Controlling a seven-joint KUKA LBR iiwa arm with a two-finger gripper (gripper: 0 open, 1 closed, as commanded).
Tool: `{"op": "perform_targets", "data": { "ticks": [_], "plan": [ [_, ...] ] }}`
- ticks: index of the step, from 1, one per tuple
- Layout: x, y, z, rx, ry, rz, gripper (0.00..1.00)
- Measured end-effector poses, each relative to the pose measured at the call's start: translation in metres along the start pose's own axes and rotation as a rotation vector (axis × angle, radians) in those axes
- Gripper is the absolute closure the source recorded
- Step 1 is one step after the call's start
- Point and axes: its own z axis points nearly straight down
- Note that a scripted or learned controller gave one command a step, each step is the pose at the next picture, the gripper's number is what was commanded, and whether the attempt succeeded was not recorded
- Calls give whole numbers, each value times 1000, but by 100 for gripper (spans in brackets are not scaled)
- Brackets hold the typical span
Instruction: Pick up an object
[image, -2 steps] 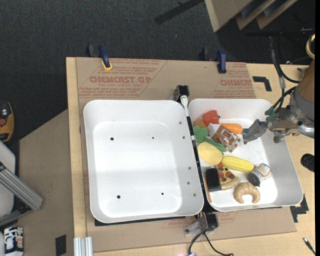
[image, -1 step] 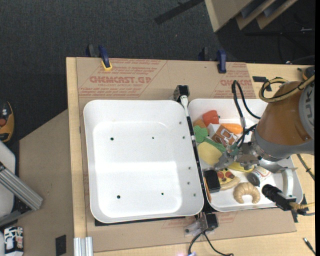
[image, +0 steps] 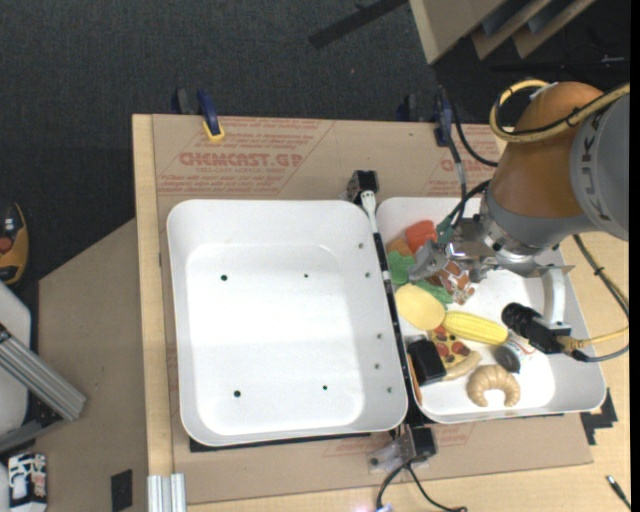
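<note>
Roughly by size, then
Bench: a brown board printed with red lettering along its far edge, carrying both bins side by side
Left bin: the wider white bin, with only a few small dark dots showing on its floor
Right bin: the smaller white bin, holding all the toy food, crowded toward the wall it shares with the left bin
Arm: grey with an orange band, coming in from the right and hanging over the far half of the right bin
Gripper: the gripper is low over the far part of the pile, near the green and orange pieces; cannot tell how wide it is set or whether anything is in it, since the metal parts blur together
Corn cob: yellow, lying across the middle of the bin
Lemon-like piece: pale yellow, rounded, just beside the corn on its left
Croissant: tan, at the near edge
Pizza slice, touching a black block
Green piece, against the shared wall
Orange piece, at the far end
</note>
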Motion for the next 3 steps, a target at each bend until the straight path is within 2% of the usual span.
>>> {"op": "perform_targets", "data": {
  "ticks": [1,2,3],
  "plan": [
    [61,26,3,4,1,-1,0],
    [57,25,-8,4,0,4,100],
    [93,116,-129,-12,2,0,100]
  ]
}}
